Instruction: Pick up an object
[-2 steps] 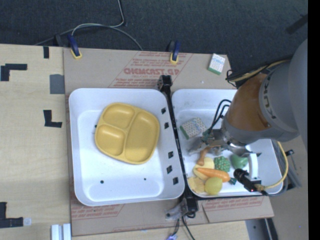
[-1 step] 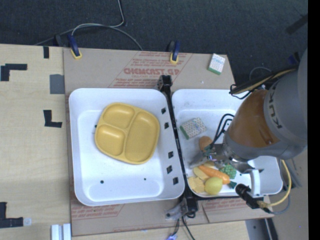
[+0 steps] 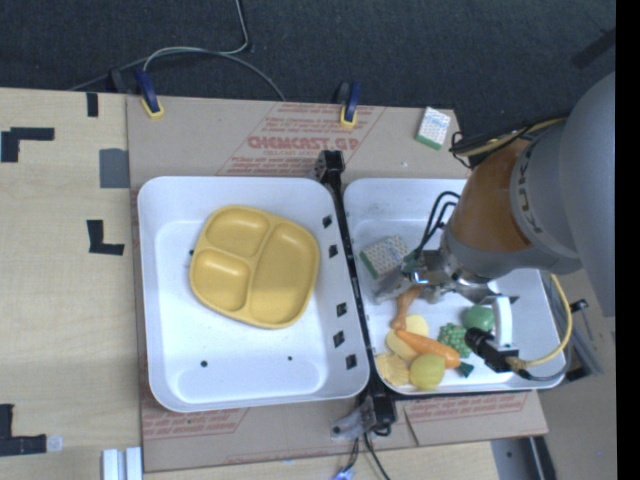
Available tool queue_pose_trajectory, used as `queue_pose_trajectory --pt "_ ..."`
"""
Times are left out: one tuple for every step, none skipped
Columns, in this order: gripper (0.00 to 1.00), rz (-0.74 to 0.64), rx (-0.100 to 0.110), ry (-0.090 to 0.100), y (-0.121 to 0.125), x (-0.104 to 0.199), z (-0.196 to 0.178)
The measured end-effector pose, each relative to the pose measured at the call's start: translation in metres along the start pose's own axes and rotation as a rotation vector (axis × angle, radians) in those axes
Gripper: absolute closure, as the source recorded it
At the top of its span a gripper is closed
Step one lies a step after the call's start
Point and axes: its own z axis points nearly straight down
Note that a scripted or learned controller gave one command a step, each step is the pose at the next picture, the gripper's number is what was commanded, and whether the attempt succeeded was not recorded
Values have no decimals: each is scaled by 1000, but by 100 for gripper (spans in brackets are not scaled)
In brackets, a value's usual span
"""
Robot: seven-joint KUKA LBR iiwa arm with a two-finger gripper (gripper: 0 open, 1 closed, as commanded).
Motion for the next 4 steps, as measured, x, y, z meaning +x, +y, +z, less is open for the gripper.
queue_pose_trajectory --pt "0 0 -3 -1 -20 -7 0" --pt "0 -1 -1 -1 40 -1 0" --pt "100 -1 -1 -2 40 -2 -9" --pt "0 -1 -1 -2 39 -2 -9"
